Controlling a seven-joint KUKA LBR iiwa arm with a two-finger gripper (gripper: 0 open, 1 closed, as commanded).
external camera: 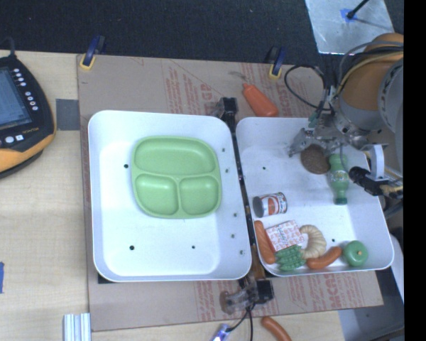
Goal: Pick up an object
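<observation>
From above, you see the gripper (318, 139) low over the right bin (298, 197), near its far corner, just above a brown disc (315, 160) and beside a green bottle (339, 180). Whether it is spread or closed, you cannot tell. Most toys crowd the near edge: can (270, 204), apple (355, 253). The left bin (113, 212) holds a green tray (176, 176).

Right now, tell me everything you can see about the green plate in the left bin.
The green plate is a pale green divided plate with rounded corners, matte and plastic-looking. It has three compartments: one wide one along the far side and two smaller ones on the near side. It lies flat, right side up, on the floor of the left bin, toward its far half. No other object lies in it or touches it.
</observation>
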